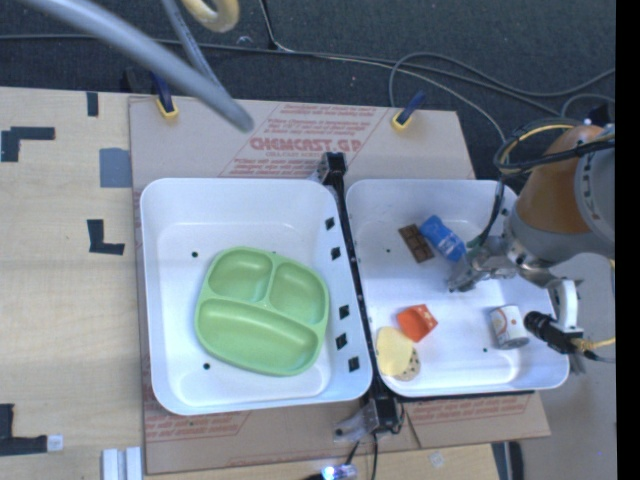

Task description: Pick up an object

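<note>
White bins sit side by side across the middle of the frame. The left bin (160, 268) carries a green divided plate (264, 310). Over in the right bin (540, 373): a blue packet (441, 236) touching a brown bar (415, 243) near the top, an orange block (418, 322) at centre, a pale yellow round piece (397, 354) just below it, and a small white cup (507, 326) lying toward the lower right. The arm (565, 193) comes in from the right edge, and its gripper (468, 273) hangs just below the blue packet, apart from it; whether it is parted or clenched I cannot tell.
</note>
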{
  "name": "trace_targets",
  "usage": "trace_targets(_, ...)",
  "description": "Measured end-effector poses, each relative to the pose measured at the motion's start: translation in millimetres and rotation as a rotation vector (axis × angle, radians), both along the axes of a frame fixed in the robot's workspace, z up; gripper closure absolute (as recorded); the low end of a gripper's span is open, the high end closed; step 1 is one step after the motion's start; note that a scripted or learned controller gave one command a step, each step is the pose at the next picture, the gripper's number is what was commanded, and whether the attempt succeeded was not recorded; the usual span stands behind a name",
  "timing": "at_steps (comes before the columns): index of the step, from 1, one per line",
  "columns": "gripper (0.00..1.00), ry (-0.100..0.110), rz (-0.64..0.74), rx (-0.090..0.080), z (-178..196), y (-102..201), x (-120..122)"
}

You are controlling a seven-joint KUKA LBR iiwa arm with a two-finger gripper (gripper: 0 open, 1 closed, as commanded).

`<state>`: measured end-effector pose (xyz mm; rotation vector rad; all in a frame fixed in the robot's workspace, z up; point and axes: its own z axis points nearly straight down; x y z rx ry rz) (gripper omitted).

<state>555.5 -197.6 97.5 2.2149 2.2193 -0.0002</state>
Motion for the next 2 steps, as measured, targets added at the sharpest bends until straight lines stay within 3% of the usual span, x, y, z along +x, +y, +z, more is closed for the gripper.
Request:
trace_targets(1, 1.00, 0.000, 0.000, 0.003, 53, 4, 11)
trace_targets(2, 1.00, -0.001, -0.001, 0.002, 110, 4, 2)
